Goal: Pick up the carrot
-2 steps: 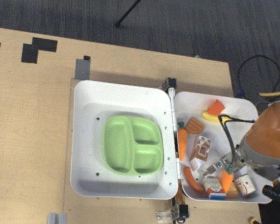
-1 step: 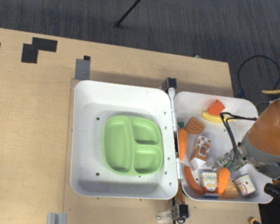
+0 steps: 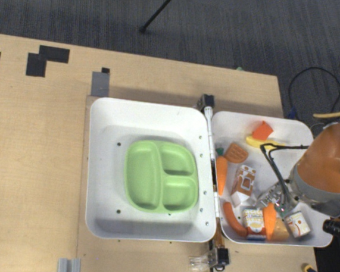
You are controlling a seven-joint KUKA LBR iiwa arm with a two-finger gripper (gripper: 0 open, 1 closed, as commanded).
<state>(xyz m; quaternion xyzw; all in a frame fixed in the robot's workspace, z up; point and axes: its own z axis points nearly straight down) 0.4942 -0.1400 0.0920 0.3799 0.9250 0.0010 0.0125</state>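
The carrot (image 3: 220, 175) lies lengthwise along the left wall of the right bin (image 3: 291, 124), just beside the divider. The gripper (image 3: 276, 199) hangs low over the clutter near the bin's front edge, well right of the carrot. How it is set, I cannot tell. It should shift left, align with the carrot, and descend clear of the wall.

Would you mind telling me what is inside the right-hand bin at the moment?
The right bin holds the carrot along its left wall, a sausage, small cartons and other toy foods. The arm covers its right part, so anything beneath is hidden.
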